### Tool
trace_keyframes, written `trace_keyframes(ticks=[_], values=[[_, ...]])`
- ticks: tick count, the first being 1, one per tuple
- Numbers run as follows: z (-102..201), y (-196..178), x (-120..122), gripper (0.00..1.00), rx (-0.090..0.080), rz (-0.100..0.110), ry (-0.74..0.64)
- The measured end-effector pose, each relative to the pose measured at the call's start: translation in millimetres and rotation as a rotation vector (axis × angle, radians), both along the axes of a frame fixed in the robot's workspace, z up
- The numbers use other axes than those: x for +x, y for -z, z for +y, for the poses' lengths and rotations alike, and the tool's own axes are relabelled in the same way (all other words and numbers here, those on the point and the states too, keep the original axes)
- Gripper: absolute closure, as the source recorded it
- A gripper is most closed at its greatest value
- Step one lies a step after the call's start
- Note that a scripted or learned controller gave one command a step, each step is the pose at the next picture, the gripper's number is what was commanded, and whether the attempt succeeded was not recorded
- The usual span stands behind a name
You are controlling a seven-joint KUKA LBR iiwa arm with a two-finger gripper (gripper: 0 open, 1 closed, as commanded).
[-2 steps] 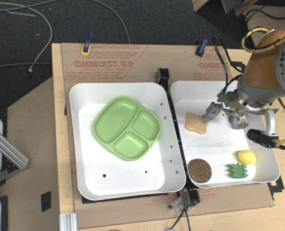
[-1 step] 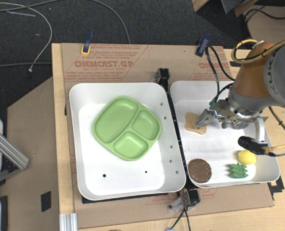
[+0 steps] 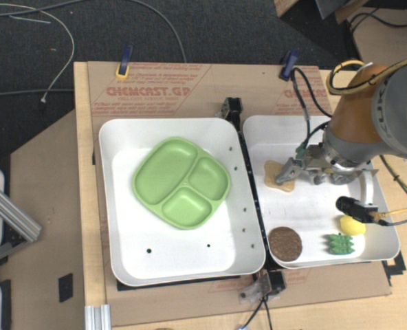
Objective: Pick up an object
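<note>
A brown-papered tabletop [image 3: 86,184] stands on dark carpet and carries two shallow white bins side by side.

Nearest in the right bin [image 3: 313,212], a round brown disc [image 3: 284,243] lies by the front rim. A small green leafy toy [image 3: 339,244] sits in the front corner, with a yellow piece [image 3: 353,227] just behind it. Farther back lies a flat tan piece [image 3: 279,178], close to the wall shared with the left bin [image 3: 121,239], and it looks like the pick in hand.

The arm [image 3: 358,115] reaches in from the right and its jaws are down right at the tan piece, at its right edge. I cannot tell how far apart they stand, or whether they have hold of anything.

To do this step well, I judge the jaws should straddle the piece across its narrow side and seat low, since it lies flat. They should then close squarely and lift straight up, clear of the bin wall.

The left bin holds a green three-compartment plate [image 3: 181,182], well apart from the arm. Beyond the bins, red print on the paper reads "CHEMCAST GP" [image 3: 148,91], with smaller lines too fine to read. Two blue clamps [image 3: 125,59] pin the far edge.
</note>
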State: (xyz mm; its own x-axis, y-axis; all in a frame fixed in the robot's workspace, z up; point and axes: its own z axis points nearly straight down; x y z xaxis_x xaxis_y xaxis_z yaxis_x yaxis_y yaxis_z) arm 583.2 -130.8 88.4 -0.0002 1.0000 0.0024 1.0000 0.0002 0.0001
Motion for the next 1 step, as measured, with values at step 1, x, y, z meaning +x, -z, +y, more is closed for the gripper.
trace_keyframes(ticks=[1], values=[[1.6, -13.1, 2.6, 1.00, 0.002, -0.008, -0.001]])
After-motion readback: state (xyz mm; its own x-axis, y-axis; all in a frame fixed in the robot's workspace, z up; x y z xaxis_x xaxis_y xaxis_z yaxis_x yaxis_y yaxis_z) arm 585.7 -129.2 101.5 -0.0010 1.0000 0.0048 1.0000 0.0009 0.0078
